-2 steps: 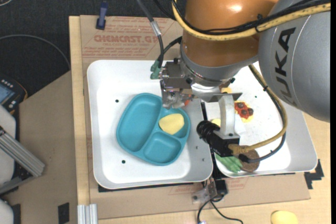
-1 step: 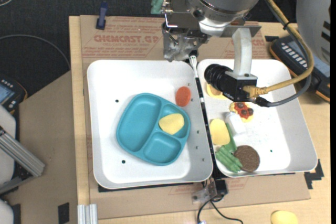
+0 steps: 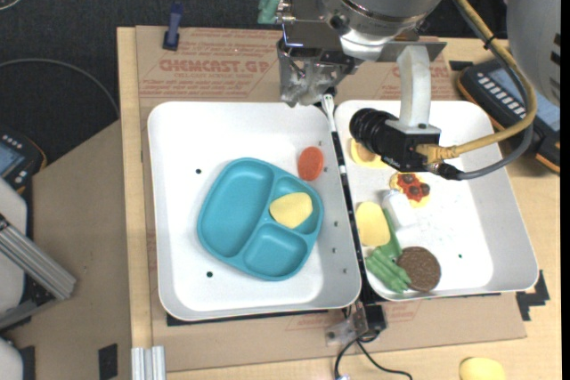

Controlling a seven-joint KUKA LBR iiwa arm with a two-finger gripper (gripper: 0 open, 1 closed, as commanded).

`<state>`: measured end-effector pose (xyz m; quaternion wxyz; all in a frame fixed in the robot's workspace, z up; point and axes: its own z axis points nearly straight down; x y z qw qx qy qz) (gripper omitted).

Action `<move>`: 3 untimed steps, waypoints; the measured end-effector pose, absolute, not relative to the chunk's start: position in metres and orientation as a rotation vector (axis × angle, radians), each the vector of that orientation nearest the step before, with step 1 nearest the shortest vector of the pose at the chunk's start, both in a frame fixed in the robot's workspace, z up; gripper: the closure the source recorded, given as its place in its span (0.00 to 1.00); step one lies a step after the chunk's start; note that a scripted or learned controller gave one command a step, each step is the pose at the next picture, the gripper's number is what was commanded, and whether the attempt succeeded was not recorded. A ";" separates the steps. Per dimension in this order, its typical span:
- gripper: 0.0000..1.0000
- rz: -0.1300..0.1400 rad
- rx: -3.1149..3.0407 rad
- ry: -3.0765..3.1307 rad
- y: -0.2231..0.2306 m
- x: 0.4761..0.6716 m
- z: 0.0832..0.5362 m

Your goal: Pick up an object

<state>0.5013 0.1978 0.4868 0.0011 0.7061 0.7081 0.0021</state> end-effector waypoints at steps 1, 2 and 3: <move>1.00 -0.018 2.230 2.219 0.166 0.496 0.386; 1.00 -0.026 2.233 2.220 0.119 0.534 0.185; 1.00 0.025 2.215 2.213 0.089 0.499 0.378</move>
